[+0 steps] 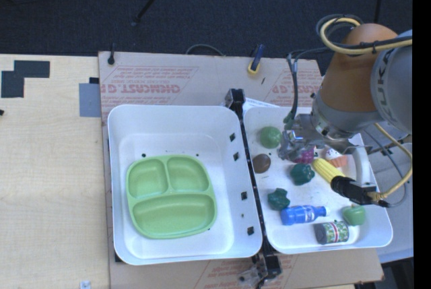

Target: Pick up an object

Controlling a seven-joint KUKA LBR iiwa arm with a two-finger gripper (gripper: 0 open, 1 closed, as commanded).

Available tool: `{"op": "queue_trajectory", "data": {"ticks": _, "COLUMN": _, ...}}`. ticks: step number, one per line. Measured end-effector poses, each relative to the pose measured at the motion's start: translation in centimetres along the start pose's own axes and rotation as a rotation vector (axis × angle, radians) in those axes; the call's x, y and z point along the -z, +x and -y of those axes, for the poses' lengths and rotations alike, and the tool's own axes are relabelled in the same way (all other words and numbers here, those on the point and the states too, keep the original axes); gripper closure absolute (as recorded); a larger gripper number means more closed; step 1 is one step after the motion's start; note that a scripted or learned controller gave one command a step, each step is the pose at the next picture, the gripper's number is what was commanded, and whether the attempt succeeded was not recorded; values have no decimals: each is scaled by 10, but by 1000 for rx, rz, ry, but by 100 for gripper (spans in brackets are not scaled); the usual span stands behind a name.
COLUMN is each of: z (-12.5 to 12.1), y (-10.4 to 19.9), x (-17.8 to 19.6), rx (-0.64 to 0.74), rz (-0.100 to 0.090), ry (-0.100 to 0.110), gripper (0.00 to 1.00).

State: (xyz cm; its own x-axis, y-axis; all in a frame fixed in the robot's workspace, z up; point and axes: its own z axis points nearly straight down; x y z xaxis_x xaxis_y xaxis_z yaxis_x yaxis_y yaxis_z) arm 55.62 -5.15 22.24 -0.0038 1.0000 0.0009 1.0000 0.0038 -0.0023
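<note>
While I hang low over the right bin, my gripper sits between green ball and dark green toy; toy lies just below-right, nearest. Jaw state: cannot tell.

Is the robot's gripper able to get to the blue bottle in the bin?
Probably yes. The blue bottle lies flat in the right bin, uncovered from above. The gripper hovers over that bin. A dark green toy sits close by, so it's a little tight.
</note>
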Motion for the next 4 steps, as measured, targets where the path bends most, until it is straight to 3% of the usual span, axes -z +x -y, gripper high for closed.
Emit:
{"op": "queue_trajectory", "data": {"ticks": 1, "z": -18, "y": 49, "x": -7, "rx": 1, "rz": -1, "ry": 0, "gripper": 100}}
{"op": "queue_trajectory", "data": {"ticks": 3, "z": -62, "y": 117, "x": 10, "rx": -1, "rz": 0, "ry": -2, "gripper": 100}}
{"op": "queue_trajectory", "data": {"ticks": 4, "z": -66, "y": 115, "x": 10, "rx": 1, "rz": 2, "ry": 0, "gripper": 100}}
